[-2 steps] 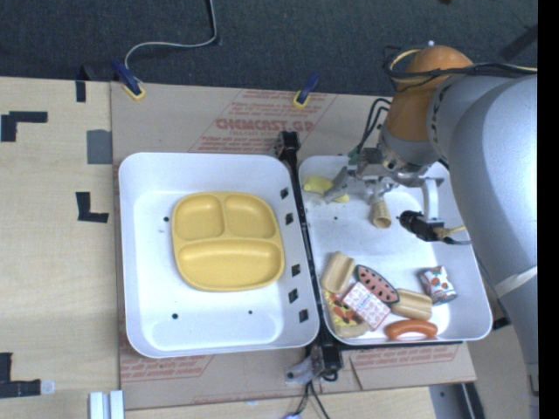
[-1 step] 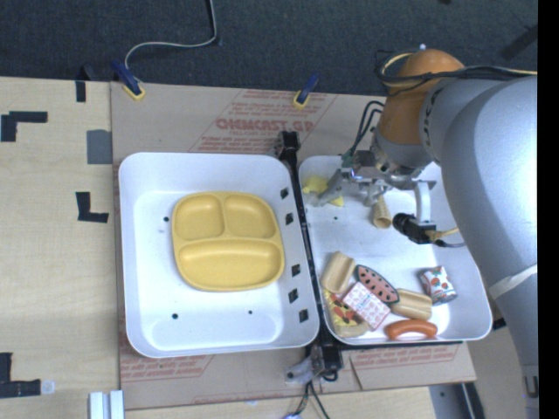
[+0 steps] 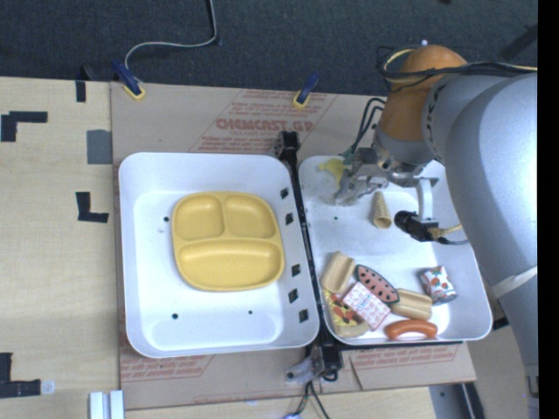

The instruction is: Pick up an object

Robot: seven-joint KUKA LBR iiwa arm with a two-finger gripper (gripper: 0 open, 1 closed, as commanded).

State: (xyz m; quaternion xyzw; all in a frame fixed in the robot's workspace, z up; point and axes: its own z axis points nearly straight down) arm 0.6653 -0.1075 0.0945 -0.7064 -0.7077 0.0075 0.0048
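The gripper is hanging low at the far end of the right bin, beside the cone. I cannot tell its state. The other toys are lying at the near end, probably because nothing is lifted yet.

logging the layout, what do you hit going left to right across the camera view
yellow divided plate in the left bin → black divider clips → gripper → ice cream cone → red sausage → small wrapped packet
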